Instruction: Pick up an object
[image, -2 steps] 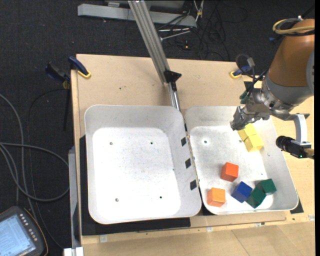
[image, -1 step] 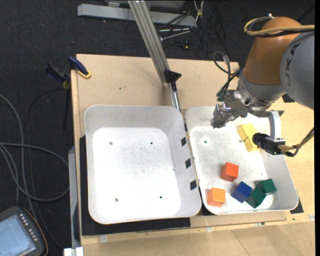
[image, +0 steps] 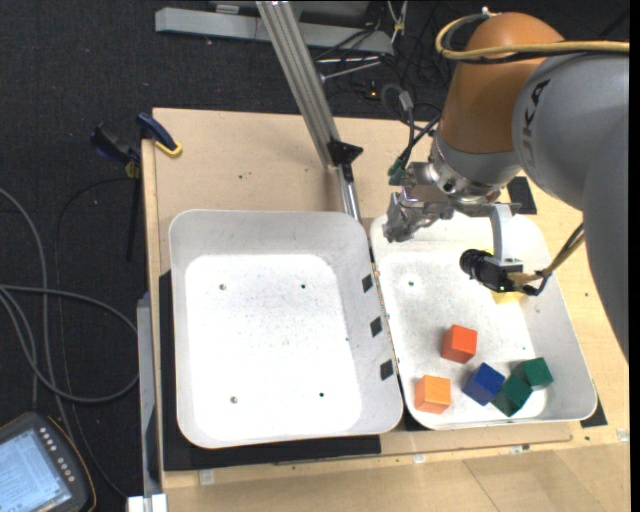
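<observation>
**End effector over right bin's far-left corner; blocks lie at near edge**

The end effector (image: 403, 222) hangs at the far-left corner of the right bin (image: 560, 330); whether it is apart or together cannot be told. Nothing is seen held in it. Blocks sit well apart from it, toward the bin's near edge: a red block (image: 460, 343), an orange block (image: 433, 392), a blue block (image: 485, 384) touching two green blocks (image: 523, 383). The left bin (image: 185, 300) lies beside, on the tabletop (image: 250, 160).

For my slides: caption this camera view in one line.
KUKA arm's claw hovers over the right bin's far corner, away from two orange blocks, a blue block and green blocks.
</observation>
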